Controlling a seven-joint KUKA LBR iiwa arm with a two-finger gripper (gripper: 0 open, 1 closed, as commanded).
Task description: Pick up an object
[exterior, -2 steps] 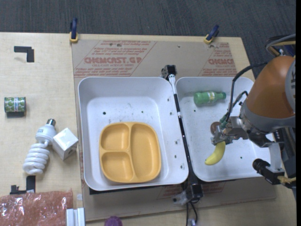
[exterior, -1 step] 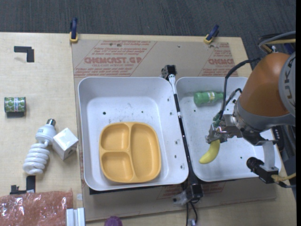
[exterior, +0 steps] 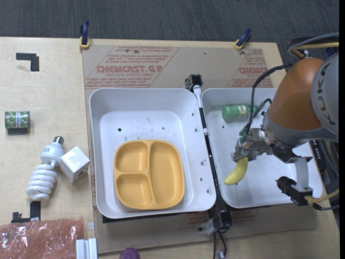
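Observation:
A yellow banana (exterior: 237,172) is in the right bin (exterior: 215,117), near its front left. Its upper end runs up between the fingers of my gripper (exterior: 242,154), which is shut on it. The banana hangs slanting down to the left below the fingers. A green bottle (exterior: 236,111) lies on its side at the back of the same bin, behind the gripper. The arm's orange band (exterior: 296,99) and grey wrist cover the right half of this bin.
The left bin (exterior: 102,123) holds a yellow divided plate (exterior: 149,174). On the bench to the left lie a spiral light bulb (exterior: 44,171), a white cube (exterior: 74,164), a green can (exterior: 16,121) and a pink bag (exterior: 38,239).

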